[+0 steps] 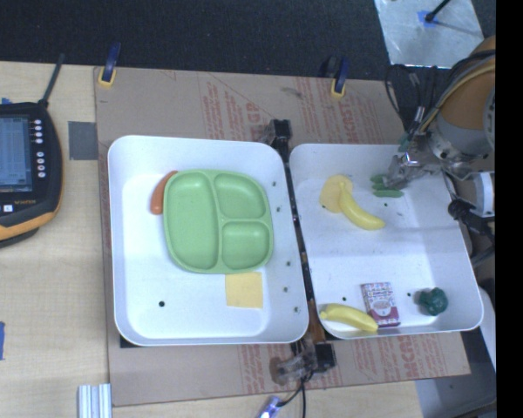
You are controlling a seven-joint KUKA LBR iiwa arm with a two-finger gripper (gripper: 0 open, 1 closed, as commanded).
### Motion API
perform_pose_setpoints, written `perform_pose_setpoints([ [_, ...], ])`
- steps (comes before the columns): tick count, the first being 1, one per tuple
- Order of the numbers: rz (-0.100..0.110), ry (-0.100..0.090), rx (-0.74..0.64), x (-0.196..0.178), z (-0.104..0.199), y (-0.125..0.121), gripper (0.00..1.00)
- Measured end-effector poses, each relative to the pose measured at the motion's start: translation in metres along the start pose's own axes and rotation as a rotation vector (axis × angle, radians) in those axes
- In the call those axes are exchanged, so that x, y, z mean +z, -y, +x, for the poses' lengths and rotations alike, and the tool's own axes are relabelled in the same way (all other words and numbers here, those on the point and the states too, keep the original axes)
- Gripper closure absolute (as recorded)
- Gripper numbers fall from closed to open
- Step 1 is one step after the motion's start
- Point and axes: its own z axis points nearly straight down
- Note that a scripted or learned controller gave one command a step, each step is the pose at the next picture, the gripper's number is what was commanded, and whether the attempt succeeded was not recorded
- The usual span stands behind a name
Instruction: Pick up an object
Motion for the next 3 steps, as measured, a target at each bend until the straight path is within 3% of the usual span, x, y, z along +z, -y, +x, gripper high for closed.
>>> perform_pose_setpoints([
  [1, 0.005, -0.002, 0.000, 0.003, 0.001, 0.002, 0.00],
  [2, 0.006, -0.003, 0.005, 0.016, 0.036, 0.002, 0.00],
  [3, 0.002, -0.002, 0.008, 0.015, 0.004, 0.002, 0.00],
])
